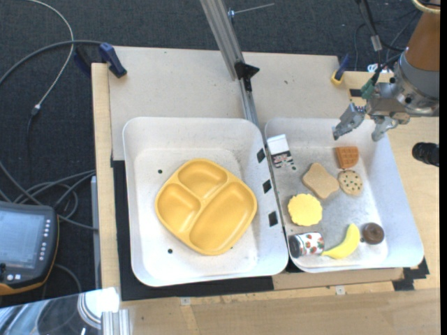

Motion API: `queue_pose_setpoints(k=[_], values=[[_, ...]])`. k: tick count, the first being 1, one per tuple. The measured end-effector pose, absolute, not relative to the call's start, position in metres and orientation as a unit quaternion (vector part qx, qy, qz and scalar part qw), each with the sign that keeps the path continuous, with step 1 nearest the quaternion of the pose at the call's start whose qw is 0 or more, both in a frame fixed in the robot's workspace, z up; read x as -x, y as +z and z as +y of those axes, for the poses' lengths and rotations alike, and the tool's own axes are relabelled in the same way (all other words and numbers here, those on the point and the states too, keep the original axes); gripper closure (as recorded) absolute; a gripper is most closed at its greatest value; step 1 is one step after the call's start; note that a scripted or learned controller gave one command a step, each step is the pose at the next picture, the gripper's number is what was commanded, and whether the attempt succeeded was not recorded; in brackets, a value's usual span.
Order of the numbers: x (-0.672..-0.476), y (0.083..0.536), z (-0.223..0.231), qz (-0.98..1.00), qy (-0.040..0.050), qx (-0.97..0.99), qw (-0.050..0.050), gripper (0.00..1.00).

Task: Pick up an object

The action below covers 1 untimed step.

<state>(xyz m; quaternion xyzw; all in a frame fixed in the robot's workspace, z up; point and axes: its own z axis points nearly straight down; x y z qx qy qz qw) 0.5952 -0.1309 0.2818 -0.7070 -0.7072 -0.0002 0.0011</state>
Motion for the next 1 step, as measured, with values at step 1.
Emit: queue_pose_setpoints(k=[1], values=[[-0.5931,0.0947,-0.1843,-0.707,-0.0014,0.708,-0.002,0.00]])
